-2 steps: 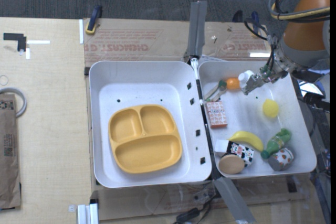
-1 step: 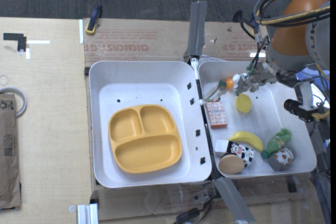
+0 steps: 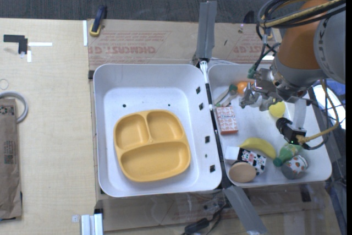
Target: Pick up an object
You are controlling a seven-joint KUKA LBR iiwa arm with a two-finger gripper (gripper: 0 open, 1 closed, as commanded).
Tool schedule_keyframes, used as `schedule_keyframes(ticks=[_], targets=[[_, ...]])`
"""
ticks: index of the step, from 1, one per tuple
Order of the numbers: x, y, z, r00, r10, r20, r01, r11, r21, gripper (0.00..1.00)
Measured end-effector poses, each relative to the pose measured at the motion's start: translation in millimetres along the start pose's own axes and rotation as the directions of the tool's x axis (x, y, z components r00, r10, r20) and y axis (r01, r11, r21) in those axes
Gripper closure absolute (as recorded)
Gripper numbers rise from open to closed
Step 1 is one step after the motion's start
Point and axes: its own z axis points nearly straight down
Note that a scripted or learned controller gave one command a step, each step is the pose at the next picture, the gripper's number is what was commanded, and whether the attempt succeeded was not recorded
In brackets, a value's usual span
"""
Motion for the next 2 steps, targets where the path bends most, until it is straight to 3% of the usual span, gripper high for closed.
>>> schedule_keyframes(ticks=[1,2], targets=[[-12,-22,0,0.999,-0.053,0.001,0.053,0.999,0.001,1.00],[40,-38,-59,0.987,-0.163,0.001,0.163,0.987,-0.001,1.00]])
